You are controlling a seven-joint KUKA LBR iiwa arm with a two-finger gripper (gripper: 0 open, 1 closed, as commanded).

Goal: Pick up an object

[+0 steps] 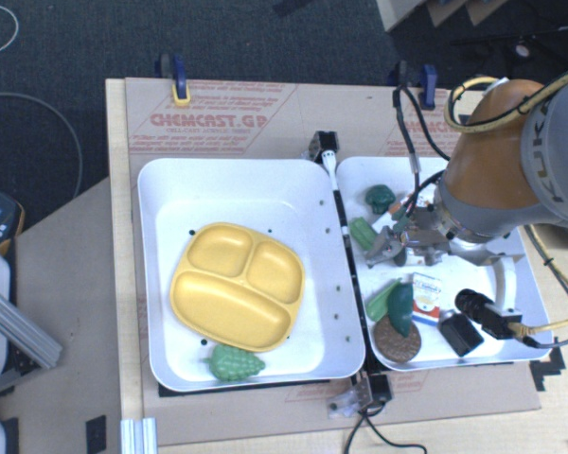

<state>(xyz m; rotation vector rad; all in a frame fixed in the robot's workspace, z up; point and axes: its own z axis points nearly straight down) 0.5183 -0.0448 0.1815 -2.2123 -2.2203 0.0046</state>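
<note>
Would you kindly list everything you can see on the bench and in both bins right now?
left bin: one, white, bench's left half
right bin: one, white, right of it
divided tray: one, yellow, middle of left bin
bumpy toy: one, green, left bin's near edge, by the tray
lump: one, dark green, far part of right bin
block: one, green, by right bin's left wall
soft pieces: apparently two, green and teal, above the disc
disc: one, brown, right bin's near left corner
packet: one, white, red and blue, right of the soft pieces
clamps: two, blue, far edge
arm: one, grey and orange, from the right
tool: one, dark, over right bin
</note>
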